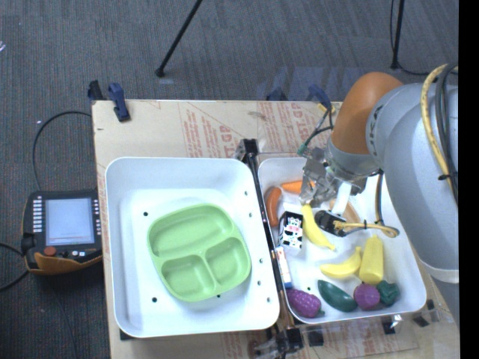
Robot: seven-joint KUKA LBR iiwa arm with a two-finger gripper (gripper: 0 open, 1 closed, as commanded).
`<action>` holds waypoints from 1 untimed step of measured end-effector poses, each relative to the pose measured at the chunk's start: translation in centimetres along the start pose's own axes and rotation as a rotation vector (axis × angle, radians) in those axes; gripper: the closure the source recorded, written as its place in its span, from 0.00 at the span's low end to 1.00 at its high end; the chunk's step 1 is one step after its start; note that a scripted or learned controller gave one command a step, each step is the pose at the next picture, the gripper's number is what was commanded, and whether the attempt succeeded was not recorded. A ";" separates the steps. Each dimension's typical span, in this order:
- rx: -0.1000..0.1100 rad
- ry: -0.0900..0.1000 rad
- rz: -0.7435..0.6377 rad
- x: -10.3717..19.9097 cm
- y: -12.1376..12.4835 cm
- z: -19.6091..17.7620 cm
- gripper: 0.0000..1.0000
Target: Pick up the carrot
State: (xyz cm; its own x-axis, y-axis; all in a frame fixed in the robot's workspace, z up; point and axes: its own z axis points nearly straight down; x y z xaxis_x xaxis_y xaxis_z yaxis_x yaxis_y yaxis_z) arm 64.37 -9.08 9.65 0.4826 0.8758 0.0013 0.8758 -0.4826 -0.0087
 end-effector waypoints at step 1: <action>0.000 0.000 0.000 0.0 0.0 0.0 0.00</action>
